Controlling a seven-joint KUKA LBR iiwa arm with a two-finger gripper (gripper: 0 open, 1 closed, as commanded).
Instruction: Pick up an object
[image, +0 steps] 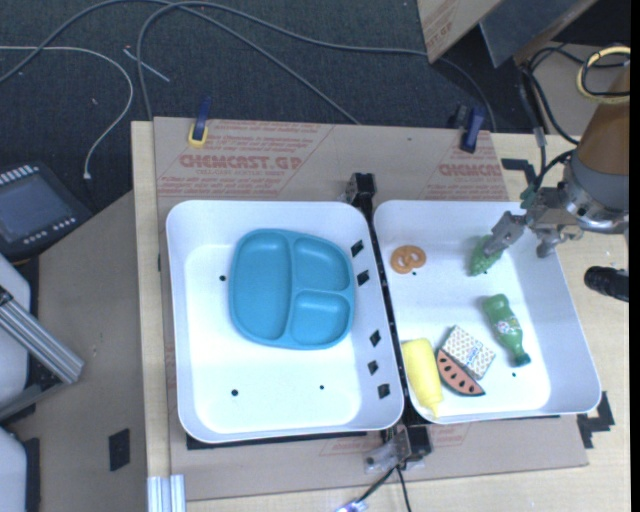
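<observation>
Two white bins sit side by side on the bench (300, 150). In the left bin (200, 380) there's a blue divided plate (290, 290) — nothing else with it. The right bin (560, 370) is busier: a pretzel (407, 260) near the divider, a green bottle (506, 327), a watermelon slice (462, 377) touching a checkered block (469, 348), a yellow banana (421, 374) at the front. The arm reaches in from the right — its end effector (528, 228) is over a small green object (486, 258) at the back.
</observation>
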